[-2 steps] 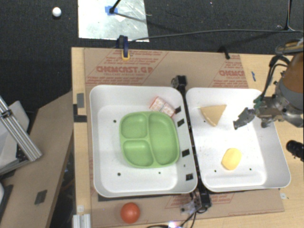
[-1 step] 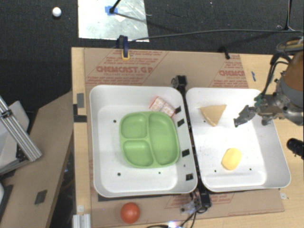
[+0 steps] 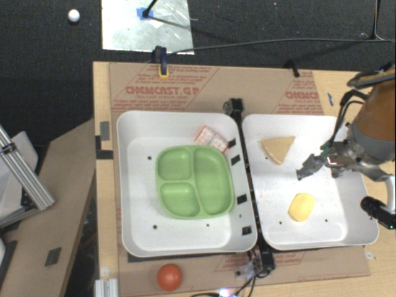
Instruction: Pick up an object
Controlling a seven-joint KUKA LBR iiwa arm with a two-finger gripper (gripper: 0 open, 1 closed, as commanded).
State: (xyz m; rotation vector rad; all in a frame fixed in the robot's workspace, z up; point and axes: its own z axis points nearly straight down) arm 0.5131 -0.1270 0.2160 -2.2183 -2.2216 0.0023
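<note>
In the right bin [image 3: 352,228] lie a tan wedge-shaped piece [image 3: 277,148] near the back left and a yellow rounded object [image 3: 301,207] toward the front. My gripper [image 3: 307,167] hangs over the middle of this bin, reaching in from the right. It sits between the two objects, just right of the wedge and above the yellow object. Nothing is seen held in it. In the left bin [image 3: 133,178] a green divided plate [image 3: 194,182] lies flat, with a small pink and white packet [image 3: 211,138] behind it.
A red ball [image 3: 169,276] rests on the bench in front of the left bin. A black divider with clips [image 3: 242,166] runs between the bins. A foil sheet [image 3: 146,17] and a small white ball [image 3: 73,15] lie far back.
</note>
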